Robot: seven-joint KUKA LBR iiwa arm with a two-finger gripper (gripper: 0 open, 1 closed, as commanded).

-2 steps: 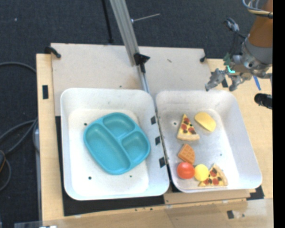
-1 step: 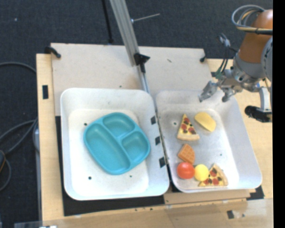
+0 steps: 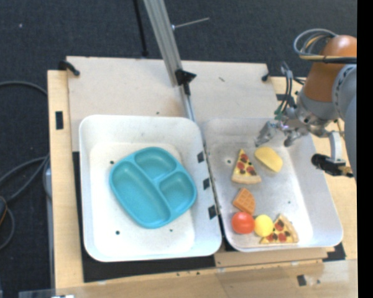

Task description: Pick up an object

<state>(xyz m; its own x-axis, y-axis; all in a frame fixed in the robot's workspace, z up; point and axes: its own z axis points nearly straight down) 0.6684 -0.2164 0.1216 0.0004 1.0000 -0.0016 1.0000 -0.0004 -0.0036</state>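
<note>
Gripper [image 3: 277, 133] hangs over the right bin's [image 3: 317, 213] far side, fingers spread apart, grasping nothing. A yellow block [image 3: 269, 159] lies just beneath it, beside a pizza slice [image 3: 244, 167].

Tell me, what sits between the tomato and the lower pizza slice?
A small yellow lemon lies between the tomato and the pizza slice, touching both, in the camera view.

Desk [image 3: 124, 89] bearing two white bins [image 3: 90, 135] [image 3: 323, 210], the left holding a blue divided tray [image 3: 152, 185]; a metal pole [image 3: 165, 33] crosses above, cables [image 3: 12, 92] alongside.
</note>
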